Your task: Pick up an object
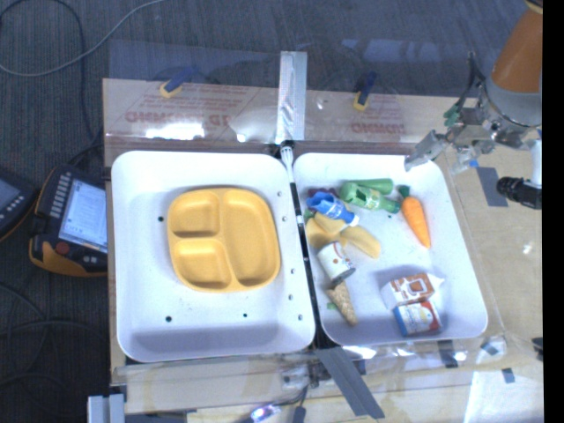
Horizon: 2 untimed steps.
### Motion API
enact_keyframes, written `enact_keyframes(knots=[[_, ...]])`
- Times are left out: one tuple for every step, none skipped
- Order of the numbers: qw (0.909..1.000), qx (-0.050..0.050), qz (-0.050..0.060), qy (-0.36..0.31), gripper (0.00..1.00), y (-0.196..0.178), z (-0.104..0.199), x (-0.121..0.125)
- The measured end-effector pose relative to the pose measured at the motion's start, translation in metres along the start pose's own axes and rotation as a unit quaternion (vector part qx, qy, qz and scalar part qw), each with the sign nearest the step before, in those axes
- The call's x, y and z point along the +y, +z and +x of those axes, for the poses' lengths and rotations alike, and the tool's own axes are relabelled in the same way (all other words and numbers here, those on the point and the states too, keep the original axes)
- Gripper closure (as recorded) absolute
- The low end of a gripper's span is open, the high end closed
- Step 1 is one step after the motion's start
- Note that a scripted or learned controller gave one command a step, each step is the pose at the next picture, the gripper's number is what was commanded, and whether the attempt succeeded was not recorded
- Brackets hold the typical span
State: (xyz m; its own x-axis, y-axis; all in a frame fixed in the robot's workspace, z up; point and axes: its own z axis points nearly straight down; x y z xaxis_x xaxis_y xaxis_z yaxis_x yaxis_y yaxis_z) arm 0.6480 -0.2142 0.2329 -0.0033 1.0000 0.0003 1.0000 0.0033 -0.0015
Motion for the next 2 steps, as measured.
enact_keyframes(knots=[[0.9994, 0.002, 0.001, -0.034, 0.00, 0.133, 0.005, -0.037], [0.9924, -0.001, -0.004, 0.123, 0.00, 0.143, 0.022, -0.034]])
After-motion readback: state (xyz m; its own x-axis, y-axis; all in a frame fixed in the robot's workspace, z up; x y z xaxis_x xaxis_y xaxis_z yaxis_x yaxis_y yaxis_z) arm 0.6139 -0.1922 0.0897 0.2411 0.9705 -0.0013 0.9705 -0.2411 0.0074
